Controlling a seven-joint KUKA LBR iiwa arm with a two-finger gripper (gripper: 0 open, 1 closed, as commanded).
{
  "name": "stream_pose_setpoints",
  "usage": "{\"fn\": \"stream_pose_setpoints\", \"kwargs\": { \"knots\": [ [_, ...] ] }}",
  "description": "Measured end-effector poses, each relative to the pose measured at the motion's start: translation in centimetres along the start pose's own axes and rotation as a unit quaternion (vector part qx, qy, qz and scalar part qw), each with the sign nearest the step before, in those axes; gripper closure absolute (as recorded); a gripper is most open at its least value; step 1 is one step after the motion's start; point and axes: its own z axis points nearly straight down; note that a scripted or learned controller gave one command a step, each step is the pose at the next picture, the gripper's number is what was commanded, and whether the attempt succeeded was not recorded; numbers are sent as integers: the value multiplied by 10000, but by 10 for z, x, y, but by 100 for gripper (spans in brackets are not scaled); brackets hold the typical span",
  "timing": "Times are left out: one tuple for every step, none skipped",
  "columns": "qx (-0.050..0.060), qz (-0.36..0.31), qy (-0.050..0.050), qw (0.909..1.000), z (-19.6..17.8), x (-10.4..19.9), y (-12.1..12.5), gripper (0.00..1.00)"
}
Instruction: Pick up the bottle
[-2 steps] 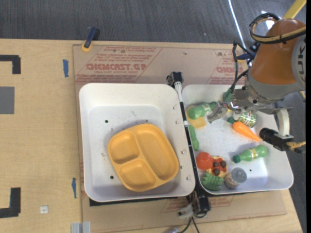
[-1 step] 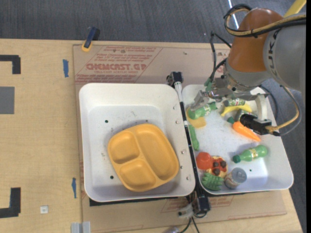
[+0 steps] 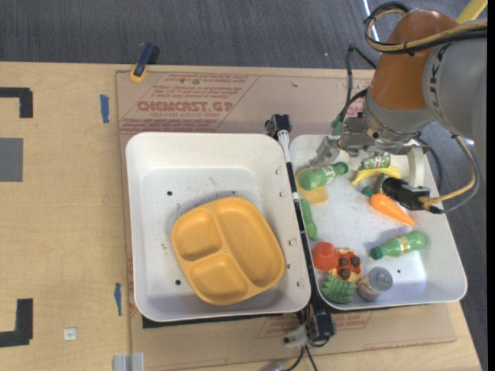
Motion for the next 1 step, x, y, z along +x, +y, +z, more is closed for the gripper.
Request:
{"fn": "stream_pose_setpoints", "kwargs": {
  "knots": [
    [18, 623, 7, 9981, 0, 21, -9, 0]
  ]
}}
